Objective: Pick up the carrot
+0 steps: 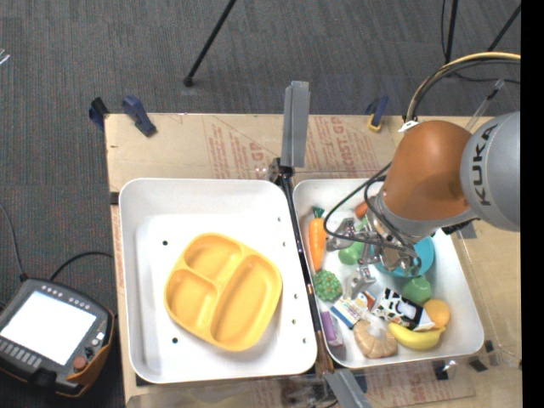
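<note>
Single fixed view from above the bench, looking down at a slant, far enough to frame both white bins, left bin (140,228) toward 9 o'clock, right bin (467,313) toward 3 o'clock; dark floor toward 12 o'clock; arm (442,177) entering from 3 o'clock

the divided plate (223,290) lies in the left bin (140,202); the carrot (316,240) lies along the right bin's (470,308) left wall.

1. Dark grey carpet floor (102,41) all around — a thin black stand leg (214,34) slants across it.
2. Cardboard-topped table (212,143), blue clamps (136,113) on its back edge.
3. Even, flat light.
</note>
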Tool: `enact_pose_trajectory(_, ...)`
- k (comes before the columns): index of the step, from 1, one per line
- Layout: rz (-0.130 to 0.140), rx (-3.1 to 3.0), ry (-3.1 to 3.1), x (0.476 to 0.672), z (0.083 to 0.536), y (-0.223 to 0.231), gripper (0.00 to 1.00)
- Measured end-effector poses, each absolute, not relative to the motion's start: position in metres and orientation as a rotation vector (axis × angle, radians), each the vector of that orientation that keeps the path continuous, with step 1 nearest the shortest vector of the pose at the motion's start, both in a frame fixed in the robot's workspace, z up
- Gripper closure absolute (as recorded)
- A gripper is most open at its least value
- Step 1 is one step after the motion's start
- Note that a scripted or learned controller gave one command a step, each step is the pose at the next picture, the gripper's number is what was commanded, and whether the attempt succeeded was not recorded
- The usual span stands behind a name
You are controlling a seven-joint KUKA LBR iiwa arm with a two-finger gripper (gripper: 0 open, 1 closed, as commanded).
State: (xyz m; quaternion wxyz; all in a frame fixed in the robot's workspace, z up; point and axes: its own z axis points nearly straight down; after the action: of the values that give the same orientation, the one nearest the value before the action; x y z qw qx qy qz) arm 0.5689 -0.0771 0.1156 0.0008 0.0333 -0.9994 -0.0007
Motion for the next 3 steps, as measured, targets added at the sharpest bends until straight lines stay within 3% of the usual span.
enact_pose_trajectory(1,-0.001,-0.544,-3.091,0.493,0.128,-0.094,0.00)
enact_pose_trajectory(2,-0.001,-0.937,-3.000,0.476,0.087,-0.173,0.00)
enact_pose_trajectory(3,-0.001,-0.849,-3.026,0.477,0.124,-0.184,0.00)
